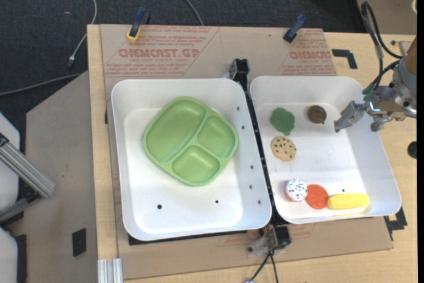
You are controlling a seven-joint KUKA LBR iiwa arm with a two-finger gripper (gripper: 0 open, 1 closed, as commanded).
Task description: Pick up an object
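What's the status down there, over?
Tool over right bin, holding nothing. Brown ball nearest, untouched. Nothing between them.

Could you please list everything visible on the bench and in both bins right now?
Bins: two, white, side by side on the bench.
Divided plate: one, light green, in the left bin.
Broccoli piece: one, green, right bin, upper left.
Round brown item: one, right bin, top.
Cookie: one, tan with dark chips, below the broccoli piece.
Dotted ball: one, white, right bin, lower part.
Orange round item: one, touching the dotted ball.
Corn cob: one, yellow, right of the orange item.
Clamps: two, blue, on the board's far edge.
Pincer: one, grey, over the right bin's upper right.
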